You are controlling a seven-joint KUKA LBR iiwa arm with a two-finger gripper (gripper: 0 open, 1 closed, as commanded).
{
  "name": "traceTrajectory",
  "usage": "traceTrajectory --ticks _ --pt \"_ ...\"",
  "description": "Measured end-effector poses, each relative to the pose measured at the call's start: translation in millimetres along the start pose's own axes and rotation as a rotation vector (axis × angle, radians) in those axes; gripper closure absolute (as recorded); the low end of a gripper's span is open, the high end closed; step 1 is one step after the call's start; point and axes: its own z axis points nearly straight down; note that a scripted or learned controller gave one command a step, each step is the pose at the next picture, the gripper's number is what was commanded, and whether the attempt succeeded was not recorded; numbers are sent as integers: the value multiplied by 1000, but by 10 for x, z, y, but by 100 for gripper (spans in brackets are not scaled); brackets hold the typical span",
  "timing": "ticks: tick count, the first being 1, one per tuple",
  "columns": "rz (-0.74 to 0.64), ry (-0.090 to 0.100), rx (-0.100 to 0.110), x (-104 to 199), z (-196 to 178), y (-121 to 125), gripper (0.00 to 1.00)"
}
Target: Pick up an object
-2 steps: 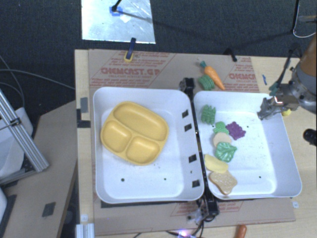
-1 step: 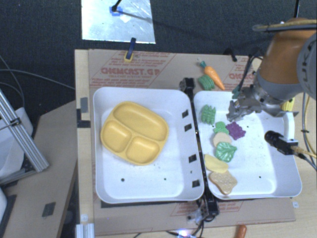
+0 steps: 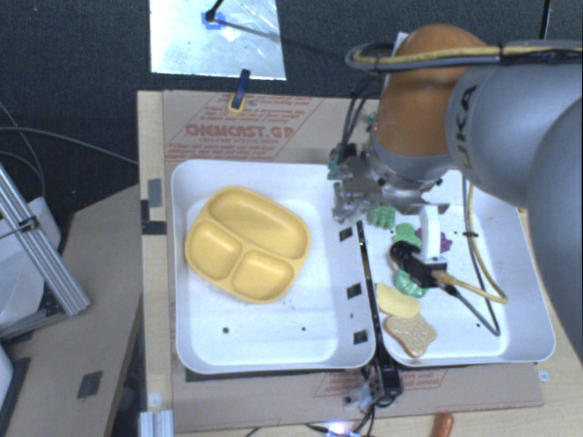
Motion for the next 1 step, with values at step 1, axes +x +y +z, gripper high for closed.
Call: traceTrajectory --ticks 1 --pt "17 -6 -6 -290 -886 -376 100"
